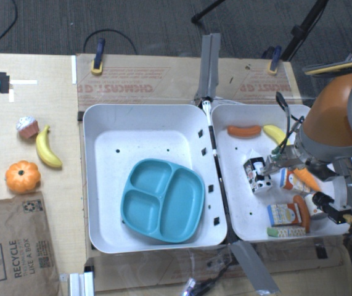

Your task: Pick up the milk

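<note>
White milk carton [258, 176] lies tipped beside your gripper [273, 163]; grip state unclear. Watch it: crowded carrot [305, 179] could snag you.

cardboard box [12, 251]: "RECYCLE", "LIKE A..." | brown sheet behind bins [145, 79]: "CHEMCST.GF", upside down, partly legible

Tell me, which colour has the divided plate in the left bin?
Light blue plate, seen in the camera view.
</note>
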`<action>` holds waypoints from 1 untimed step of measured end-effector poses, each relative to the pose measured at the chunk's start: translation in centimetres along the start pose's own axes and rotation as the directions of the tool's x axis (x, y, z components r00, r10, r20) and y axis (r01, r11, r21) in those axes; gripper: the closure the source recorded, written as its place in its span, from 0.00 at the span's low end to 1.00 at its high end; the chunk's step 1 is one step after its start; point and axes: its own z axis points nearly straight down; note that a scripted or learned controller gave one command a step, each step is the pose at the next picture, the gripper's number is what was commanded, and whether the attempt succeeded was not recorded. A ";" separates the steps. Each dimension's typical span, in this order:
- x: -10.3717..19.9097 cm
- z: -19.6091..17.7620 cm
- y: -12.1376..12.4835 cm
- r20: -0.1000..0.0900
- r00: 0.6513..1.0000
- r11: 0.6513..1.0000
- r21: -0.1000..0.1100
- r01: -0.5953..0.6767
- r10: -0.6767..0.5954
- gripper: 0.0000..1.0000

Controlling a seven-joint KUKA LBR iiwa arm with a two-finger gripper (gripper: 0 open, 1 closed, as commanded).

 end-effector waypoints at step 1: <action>0.0 0.1 -0.1 -0.001 1.000 1.000 0.004 -0.001 0.001 0.00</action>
